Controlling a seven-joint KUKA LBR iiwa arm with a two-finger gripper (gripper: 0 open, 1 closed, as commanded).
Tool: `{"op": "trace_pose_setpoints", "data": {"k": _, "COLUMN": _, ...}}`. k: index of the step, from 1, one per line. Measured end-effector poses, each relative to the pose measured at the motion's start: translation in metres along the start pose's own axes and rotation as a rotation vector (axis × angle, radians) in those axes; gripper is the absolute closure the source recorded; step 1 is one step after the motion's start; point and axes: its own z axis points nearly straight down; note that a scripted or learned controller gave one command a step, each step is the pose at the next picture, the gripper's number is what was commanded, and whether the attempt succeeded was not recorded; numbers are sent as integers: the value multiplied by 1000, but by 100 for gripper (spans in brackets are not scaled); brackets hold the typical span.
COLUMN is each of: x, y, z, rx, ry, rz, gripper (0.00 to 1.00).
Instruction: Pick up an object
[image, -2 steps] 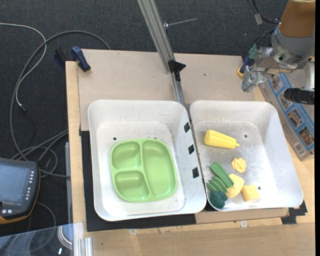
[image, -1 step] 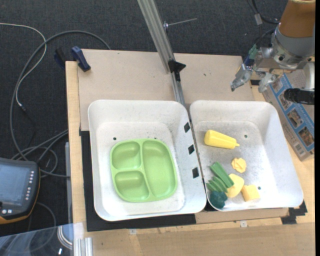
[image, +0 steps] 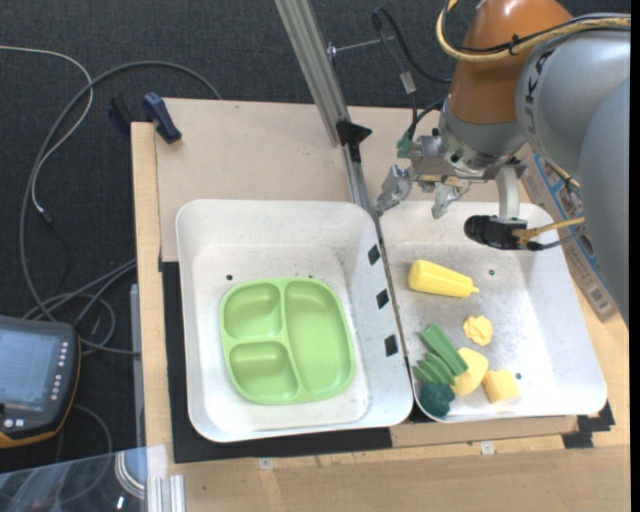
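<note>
While gripper (image: 418, 195) hovers open, yellow corn (image: 440, 279) below, apart, right bin (image: 560, 330)

A light wooden bench (image: 250, 150) sits on dark carpet (image: 60, 120). Thin cables (image: 45, 190) lie on the floor. Bottom left is maybe a small screen (image: 35, 385).

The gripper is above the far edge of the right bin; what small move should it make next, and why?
Probably move the gripper toward the near side and lower it over the yellow piece. The fingers look open with nothing between them, and the gripper hangs above the bin's far edge. That piece lies apart from the cluster of green and yellow items at the near corner, so it seems the easiest to grasp.
</note>
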Motion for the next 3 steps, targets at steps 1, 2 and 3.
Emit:
{"op": "trace_pose_setpoints", "data": {"k": 1, "x": 39, "y": -16, "z": -4, "rx": -3, "ry": -2, "rz": 3, "gripper": 0}}
{"op": "trace_pose_setpoints", "data": {"k": 2, "x": 37, "y": -15, "z": -16, "rx": -7, "ry": -2, "rz": 7, "gripper": 100}}
{"op": "trace_pose_setpoints", "data": {"k": 3, "x": 38, "y": -14, "z": -26, "rx": -9, "ry": -2, "rz": 7, "gripper": 100}}
